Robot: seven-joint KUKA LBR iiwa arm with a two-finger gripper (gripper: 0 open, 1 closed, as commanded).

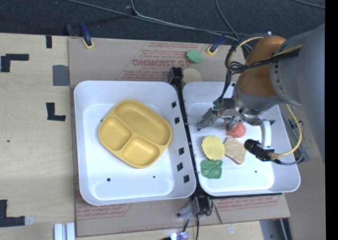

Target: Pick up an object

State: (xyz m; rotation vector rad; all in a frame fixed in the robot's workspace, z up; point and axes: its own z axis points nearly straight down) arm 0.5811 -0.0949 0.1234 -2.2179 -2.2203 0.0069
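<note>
Yellow tray [135, 133] in left bin [90, 181], toy foods in right bin [280, 183], gripper [221, 116] open

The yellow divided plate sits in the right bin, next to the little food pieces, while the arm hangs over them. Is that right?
Not quite. The camera view shows the yellow divided plate in the left bin, by itself. The little food pieces, yellow, green, tan and red, lie in the right bin, where the arm hangs over them.
</note>
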